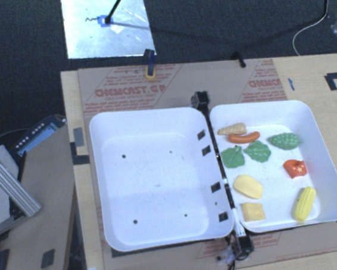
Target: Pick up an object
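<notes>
The right white bin (pixel 321 139) holds several small toy foods. At its back lie a tan piece (pixel 232 129) and an orange-red sausage (pixel 244 137). Two green leaves (pixel 233 157) (pixel 257 151) lie side by side in the middle, with a bumpy green piece (pixel 285 141) to their right. A red piece (pixel 295 168) sits near the right wall. Toward the front are a pale yellow lemon shape (pixel 247 186), a yellow-orange cheese block (pixel 253 211) and a yellow corn cob (pixel 304 203).
The left white bin (pixel 155 180) adjoins the right one along a black-clipped divider (pixel 218 168). Both rest on a brown cardboard sheet (pixel 133 87) on the bench. A silver plate (pixel 107 23) lies behind. Metal framing (pixel 9 184) stands at the far left.
</notes>
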